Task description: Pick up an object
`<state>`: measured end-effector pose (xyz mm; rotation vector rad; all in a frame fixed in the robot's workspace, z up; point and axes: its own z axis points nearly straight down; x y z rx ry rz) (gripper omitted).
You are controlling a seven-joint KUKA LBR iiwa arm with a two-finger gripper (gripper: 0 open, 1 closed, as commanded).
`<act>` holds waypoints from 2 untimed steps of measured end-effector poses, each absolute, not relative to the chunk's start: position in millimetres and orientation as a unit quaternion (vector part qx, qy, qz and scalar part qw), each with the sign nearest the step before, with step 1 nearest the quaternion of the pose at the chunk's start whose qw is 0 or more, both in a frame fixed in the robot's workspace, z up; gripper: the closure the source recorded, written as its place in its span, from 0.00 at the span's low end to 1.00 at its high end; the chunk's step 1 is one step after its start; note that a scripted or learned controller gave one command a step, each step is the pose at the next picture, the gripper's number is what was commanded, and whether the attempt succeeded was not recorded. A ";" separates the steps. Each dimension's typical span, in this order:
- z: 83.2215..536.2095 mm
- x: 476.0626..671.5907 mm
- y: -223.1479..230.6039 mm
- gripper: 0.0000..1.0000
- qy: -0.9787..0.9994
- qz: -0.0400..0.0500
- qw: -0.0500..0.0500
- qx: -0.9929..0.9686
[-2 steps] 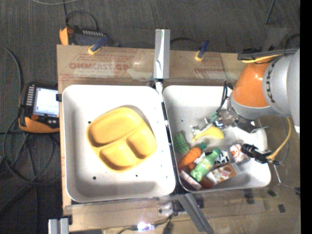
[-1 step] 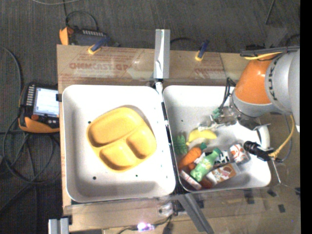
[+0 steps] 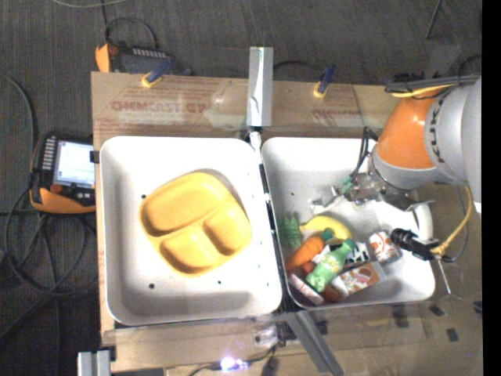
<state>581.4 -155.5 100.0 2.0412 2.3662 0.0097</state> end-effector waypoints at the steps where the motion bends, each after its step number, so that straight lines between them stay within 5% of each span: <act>1: 90.6 514.0 -127.7 0.00 0.775 0.003 0.008 0.631; 2: 101.6 516.0 -130.2 1.00 0.774 0.004 0.012 0.633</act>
